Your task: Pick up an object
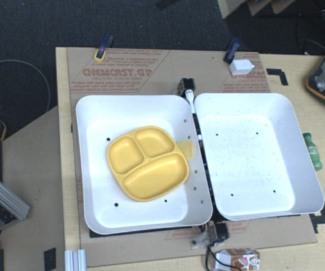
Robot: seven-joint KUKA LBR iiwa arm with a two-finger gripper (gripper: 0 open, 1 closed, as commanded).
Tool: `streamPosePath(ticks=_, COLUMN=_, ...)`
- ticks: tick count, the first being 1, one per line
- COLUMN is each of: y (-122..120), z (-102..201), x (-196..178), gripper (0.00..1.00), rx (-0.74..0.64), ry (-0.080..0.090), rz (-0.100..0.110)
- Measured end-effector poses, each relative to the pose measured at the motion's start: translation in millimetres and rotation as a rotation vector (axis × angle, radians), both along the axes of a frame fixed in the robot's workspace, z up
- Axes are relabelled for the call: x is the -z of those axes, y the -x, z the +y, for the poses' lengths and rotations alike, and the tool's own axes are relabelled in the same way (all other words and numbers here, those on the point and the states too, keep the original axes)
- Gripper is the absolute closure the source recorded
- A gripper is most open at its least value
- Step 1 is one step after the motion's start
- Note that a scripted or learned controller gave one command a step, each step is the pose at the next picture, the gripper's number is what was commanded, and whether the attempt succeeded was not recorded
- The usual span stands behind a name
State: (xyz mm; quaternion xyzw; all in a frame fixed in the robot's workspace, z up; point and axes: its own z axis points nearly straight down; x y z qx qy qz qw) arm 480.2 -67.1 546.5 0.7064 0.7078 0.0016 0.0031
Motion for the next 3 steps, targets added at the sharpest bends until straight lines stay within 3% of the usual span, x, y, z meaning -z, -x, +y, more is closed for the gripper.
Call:
streamPosePath(ticks=1, y=2, z=7, x=116, gripper=1.0, rx=0.003, ry=-0.003, rz=0.018)
streamPosePath(ticks=2, y=0, z=103, x=127, gripper=1.0, rx=-0.009, ry=-0.004, rz=0.011)
streamPosePath(ticks=3, y=1, z=178, x=119, gripper=1.0, rx=-0.007, ry=-0.005, rz=0.004)
